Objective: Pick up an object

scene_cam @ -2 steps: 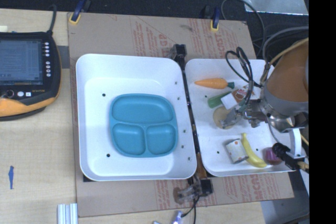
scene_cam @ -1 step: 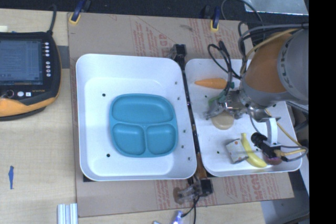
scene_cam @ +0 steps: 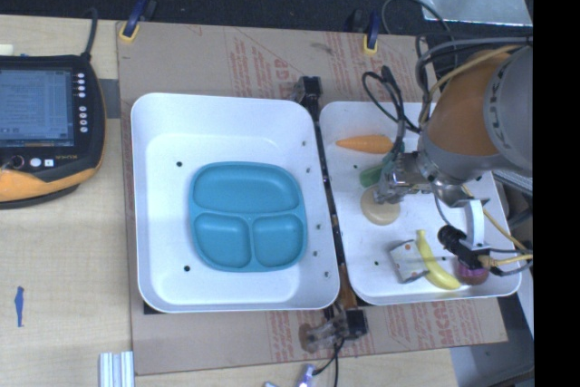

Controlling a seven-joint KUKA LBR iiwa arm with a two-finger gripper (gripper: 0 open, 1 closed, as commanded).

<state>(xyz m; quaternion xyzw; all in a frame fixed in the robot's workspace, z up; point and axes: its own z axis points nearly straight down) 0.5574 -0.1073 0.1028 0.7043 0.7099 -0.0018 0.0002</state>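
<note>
The right white bin (scene_cam: 362,281) holds several small items. An orange carrot (scene_cam: 364,143) lies near its far side, with a green piece (scene_cam: 370,177) just in front of it. A round beige object (scene_cam: 380,211) sits mid-bin. A yellow banana (scene_cam: 437,267) lies at the front next to a small grey block (scene_cam: 408,260) and a purple item (scene_cam: 471,272). My gripper (scene_cam: 394,184) reaches in from the right and hangs low, directly over the beige object and beside the green piece. The arm's body hides the bin's right part.
The left white bin (scene_cam: 154,195) holds a blue divided plate (scene_cam: 246,215). A control pendant (scene_cam: 41,127) lies on the bench at far left. Black cables (scene_cam: 394,100) loop over the right bin's far edge. Clamps (scene_cam: 370,36) pin the cardboard mat.
</note>
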